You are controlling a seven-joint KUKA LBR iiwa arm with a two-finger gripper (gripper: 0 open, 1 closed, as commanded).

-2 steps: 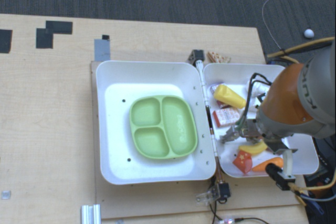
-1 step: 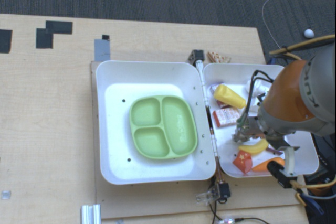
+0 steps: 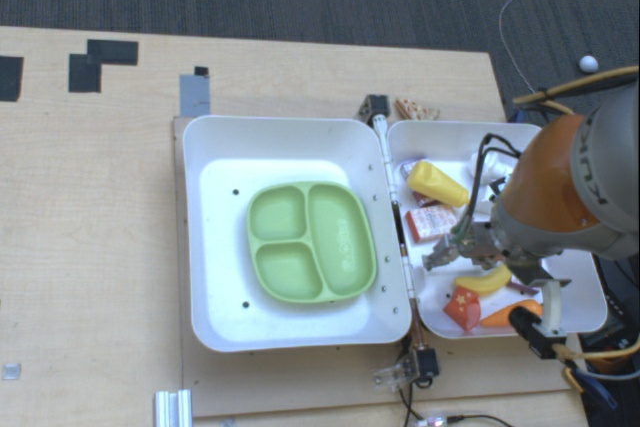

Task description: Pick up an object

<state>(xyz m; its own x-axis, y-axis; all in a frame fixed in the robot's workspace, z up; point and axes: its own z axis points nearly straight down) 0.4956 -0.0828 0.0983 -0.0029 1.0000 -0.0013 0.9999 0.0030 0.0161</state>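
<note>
My gripper [image 3: 486,267] hangs low over the right bin [image 3: 590,315], open, with one grey finger [image 3: 441,257] to the left and the other to the right. A yellow banana [image 3: 484,281] lies just below and between them, not gripped. Beside it are a red fruit [image 3: 461,308] and an orange carrot [image 3: 497,317]. A yellow pepper-like piece [image 3: 436,182] and a red-and-white packet [image 3: 430,221] lie further back in the same bin. The grey arm with its orange band [image 3: 545,185] covers the bin's right part.
The left bin [image 3: 215,215] holds a green three-compartment plate [image 3: 311,242]. A divider rail [image 3: 392,215] runs between the bins. Dark patches [image 3: 100,63] and a small grey block [image 3: 195,93] sit on the wooden bench behind.
</note>
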